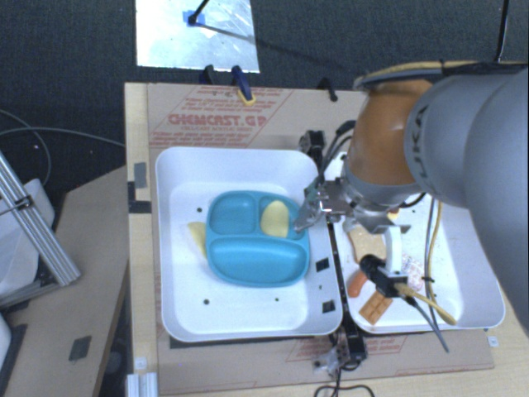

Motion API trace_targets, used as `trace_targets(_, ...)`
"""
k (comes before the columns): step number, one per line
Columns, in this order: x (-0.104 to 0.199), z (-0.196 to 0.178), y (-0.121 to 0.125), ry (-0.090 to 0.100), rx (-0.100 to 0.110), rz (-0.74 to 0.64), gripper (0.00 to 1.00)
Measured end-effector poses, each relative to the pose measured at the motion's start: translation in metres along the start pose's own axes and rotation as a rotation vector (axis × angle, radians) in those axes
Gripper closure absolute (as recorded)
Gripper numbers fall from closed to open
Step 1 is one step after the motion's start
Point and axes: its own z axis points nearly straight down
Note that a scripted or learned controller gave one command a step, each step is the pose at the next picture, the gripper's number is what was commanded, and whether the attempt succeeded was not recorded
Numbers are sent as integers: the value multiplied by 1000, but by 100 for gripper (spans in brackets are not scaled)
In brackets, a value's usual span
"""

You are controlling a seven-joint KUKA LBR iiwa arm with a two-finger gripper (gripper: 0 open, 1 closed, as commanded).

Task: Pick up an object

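Jaws cannot be read from this slanted view: the gripper (307, 209) shows as a small metallic tip under the grey and orange wrist, and whether it is spread or closed, or has anything between its tips, I cannot tell. It sits at the right rim of the blue three-compartment plastic plate (254, 251), which lies in the left white shallow bin (248, 160). Just to the tip's left, in the plate's upper right compartment, rests a pale yellow rounded lump (275, 218), the likeliest target; tip and lump look very near, though contact is unclear. A pale yellow flat piece (197, 236) pokes out from the plate's far side, well away from the tip. Behind and below the wrist, the right white bin (488, 308) holds an orange carrot-like piece (357, 284) and a tan waffle-like block (374, 308). To grasp well, I judge the tip should centre over the lump, clear the compartment ridge, then descend straight and close gently.
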Motion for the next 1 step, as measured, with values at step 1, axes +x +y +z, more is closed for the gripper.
trace_targets(1, 8, 0, -47, 2, 2, -4, 0)
